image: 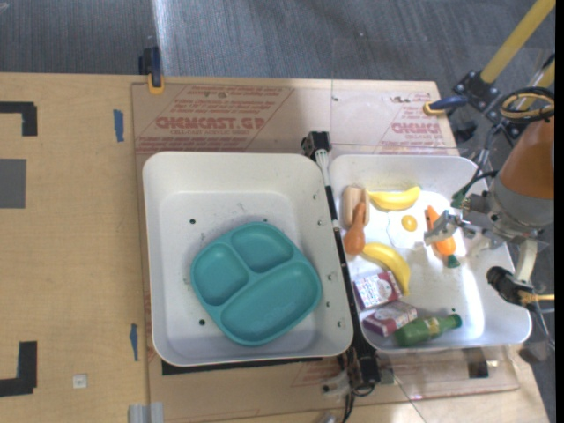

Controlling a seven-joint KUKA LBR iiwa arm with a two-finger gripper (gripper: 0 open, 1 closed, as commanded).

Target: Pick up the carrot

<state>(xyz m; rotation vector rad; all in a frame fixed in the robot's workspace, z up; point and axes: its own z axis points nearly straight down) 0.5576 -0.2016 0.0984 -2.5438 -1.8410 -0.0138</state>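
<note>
In the right bin [507, 320], the gripper [443, 229] hangs just over the carrot [440, 233], placed for a grab; whether it is spread or pinching, the view cannot tell.

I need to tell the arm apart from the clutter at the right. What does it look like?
The arm is grey with an orange band above the wrist. Its gripper is small, metallic grey. Black cables loop beside it.
</note>
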